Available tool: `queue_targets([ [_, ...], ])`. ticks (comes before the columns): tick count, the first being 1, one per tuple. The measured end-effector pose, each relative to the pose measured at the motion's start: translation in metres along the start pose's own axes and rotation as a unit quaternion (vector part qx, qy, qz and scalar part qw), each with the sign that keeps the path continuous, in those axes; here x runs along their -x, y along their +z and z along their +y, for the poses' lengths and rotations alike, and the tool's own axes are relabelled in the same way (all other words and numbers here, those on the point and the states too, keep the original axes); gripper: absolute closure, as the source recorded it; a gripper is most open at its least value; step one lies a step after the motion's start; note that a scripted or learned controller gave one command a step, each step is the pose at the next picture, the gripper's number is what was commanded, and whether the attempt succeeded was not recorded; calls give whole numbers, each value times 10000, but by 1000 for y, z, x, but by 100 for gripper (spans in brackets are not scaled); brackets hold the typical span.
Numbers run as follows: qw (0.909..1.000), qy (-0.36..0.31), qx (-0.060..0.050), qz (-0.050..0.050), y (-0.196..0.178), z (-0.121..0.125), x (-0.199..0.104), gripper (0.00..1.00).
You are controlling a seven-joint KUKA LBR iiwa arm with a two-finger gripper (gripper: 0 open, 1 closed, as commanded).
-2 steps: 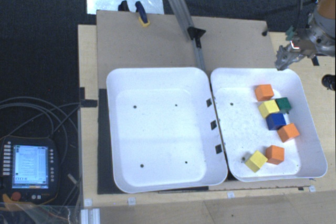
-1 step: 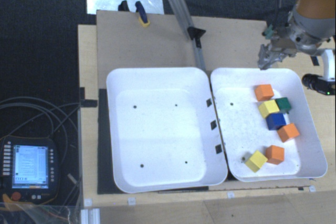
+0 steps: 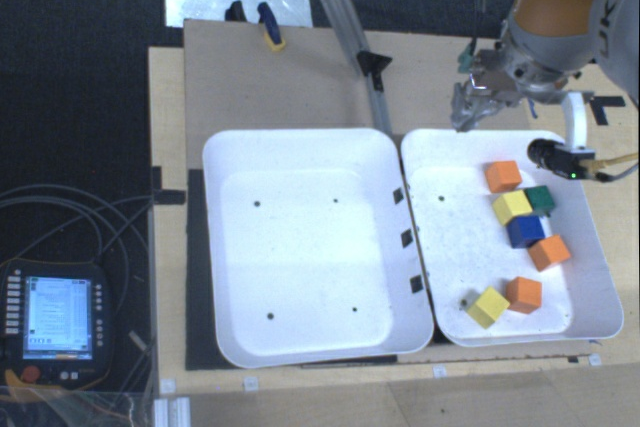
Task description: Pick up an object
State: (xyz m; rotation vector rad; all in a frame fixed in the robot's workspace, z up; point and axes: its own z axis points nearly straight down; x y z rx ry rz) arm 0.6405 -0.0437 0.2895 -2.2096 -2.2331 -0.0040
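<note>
Bench: tan board on dark carpet, carrying two white bins; a teach pendant lies on the floor off its left side. The left bin has no blocks in it.

The right bin holds all the candidates, strung along its right edge. From far to near:
- an orange block
- a yellow block touching a green block
- a blue block
- a second orange block
- a third orange block beside a second yellow block at the near edge

The gripper hangs over the far-left corner of the right bin, apart from every block. Nothing is in its grasp. You cannot tell from this slant whether it is open or closed.

Risks, as judged from here:
- A straight descent meets bare bin floor or the far rim, so you get a blank close.
- The yellow, green and blue cluster is packed. A jaw may land on a neighbour and push the blocks rather than straddle one.
- Blocks near the right wall leave little clearance on that side.
- The far orange block looks the most isolated.
</note>
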Motion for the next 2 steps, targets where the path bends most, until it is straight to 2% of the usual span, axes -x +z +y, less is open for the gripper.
queue_targets([
  [1, 10000, -4, 3, 2, -1, 0, -58, 100],
  [2, 10000, -4, -11, 3, 19, -6, -116, 100],
])
